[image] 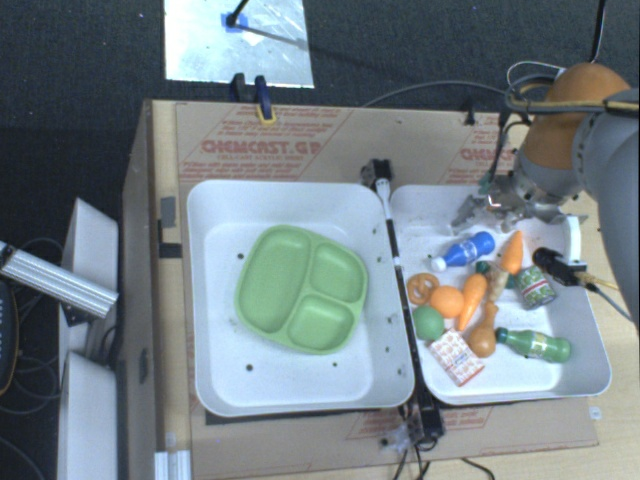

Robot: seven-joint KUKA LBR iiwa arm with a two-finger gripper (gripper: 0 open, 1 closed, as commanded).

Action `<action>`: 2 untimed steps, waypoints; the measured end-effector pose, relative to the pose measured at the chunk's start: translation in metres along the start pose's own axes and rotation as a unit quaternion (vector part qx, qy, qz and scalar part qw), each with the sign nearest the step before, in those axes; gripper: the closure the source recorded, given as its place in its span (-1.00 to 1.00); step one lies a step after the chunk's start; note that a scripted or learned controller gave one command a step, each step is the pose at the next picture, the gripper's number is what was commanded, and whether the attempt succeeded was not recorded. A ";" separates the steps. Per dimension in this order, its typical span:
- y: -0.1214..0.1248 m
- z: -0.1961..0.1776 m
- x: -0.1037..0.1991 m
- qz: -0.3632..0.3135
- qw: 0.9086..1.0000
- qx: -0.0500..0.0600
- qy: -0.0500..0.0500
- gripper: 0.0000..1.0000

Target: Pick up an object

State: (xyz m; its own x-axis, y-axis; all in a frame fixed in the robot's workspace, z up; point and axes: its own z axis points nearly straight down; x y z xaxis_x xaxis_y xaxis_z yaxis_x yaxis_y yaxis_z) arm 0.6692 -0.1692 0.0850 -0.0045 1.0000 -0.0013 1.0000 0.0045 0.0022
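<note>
Gripper (478, 208) is seen low over the back of the right bin (590, 363), at the end of the grey arm (600, 163) with its orange band (580, 88). Whether it is open or closed cannot be told from this slant; nothing is seen held.

A blue bottle (466, 250) is found just in front of the gripper, lying tilted, white cap toward the divider. Next to it an orange carrot (512, 252) is laid, and a small can (535, 288) is set further right. A pretzel (421, 287), an orange ball (446, 300) and a green ball (429, 322) are clustered near the bin's left wall. A red-and-white box (456, 357) and a green bottle (535, 344) are placed at the front, well apart from the gripper. A brown gourd-shaped piece (483, 334) is seen between them.

The left bin (215, 368) is occupied by a green divided tray (300, 288), lying flat.

Both bins are set on a cardboard sheet (270, 138) with red printing. Dark carpet (70, 68) is seen around it, with a shiny metal plate (235, 28) behind and cables at the back.
</note>
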 end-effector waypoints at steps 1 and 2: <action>0.000 0.000 -0.016 0.001 1.000 -0.001 0.000 -1.00; 0.000 0.000 -0.016 0.001 1.000 -0.001 0.000 -1.00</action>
